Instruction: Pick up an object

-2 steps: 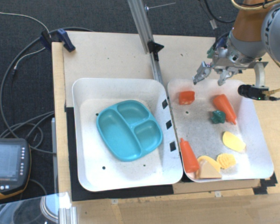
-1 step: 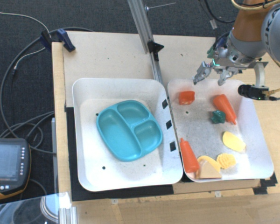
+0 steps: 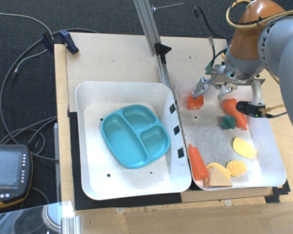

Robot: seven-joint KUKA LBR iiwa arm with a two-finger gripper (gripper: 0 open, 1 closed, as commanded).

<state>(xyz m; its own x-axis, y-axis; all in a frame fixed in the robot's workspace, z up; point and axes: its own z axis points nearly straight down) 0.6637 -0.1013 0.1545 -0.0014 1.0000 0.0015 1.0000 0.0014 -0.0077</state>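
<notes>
Pale wood makes up the surface [image 3: 117, 52], which carries two shallow white plastic bins side by side, and the grey arm with its orange band [image 3: 254, 28] reaches in from about two o'clock. The left bin [image 3: 88, 96] holds a teal divided plastic plate [image 3: 135, 135] near its middle. The right bin [image 3: 276, 165] holds the loose toys: a long orange carrot-shaped piece [image 3: 198, 164] at its seven o'clock edge, a pale yellow wedge [image 3: 218, 175] and a ridged yellow piece [image 3: 238, 167] at six o'clock, a smooth yellow oval [image 3: 244, 148] toward four o'clock, an orange-red elongated toy [image 3: 234, 112] with a small dark green lump [image 3: 228, 123] touching it near one o'clock, and a small orange-red chunk [image 3: 195, 102] at eleven o'clock. The claw [image 3: 201, 88] sits directly over that chunk, its metal tips just above or touching it; whether they are apart or closed I cannot tell. Judging from this, the approach looks made, but a firm grasp is unconfirmed and the lift remains; the chunk appears to rest on the bin floor.
</notes>
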